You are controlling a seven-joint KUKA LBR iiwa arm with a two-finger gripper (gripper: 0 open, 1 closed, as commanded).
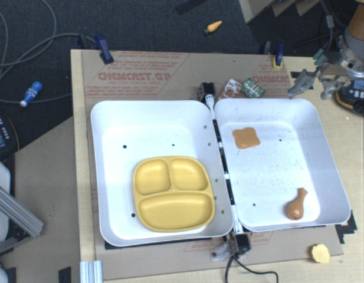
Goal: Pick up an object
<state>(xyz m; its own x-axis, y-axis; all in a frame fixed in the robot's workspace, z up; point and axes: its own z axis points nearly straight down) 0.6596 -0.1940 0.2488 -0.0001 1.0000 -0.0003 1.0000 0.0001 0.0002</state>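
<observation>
Claw (317,82) sits past the far right corner of the right bin (323,134), over the table (140,69), not over either bin. Fingers spread wide, nothing between them. Arm is cut off by the frame's right edge, so the orange band can't be made out.

Right bin holds two things: a flat tan patch (246,138) near its far left side, and a brown drumstick-shaped toy (296,204) near its near right corner, well apart from each other. Both lie untouched.

Left bin (111,158), touching the right bin along the centre seam, holds a yellow divided plate (172,193) in its near half.

Beyond the right bin's far edge lies some small crumpled packaging (243,88), too small to identify. A yellow lump (320,253) sits on the table just off the right bin's near right corner.
</observation>
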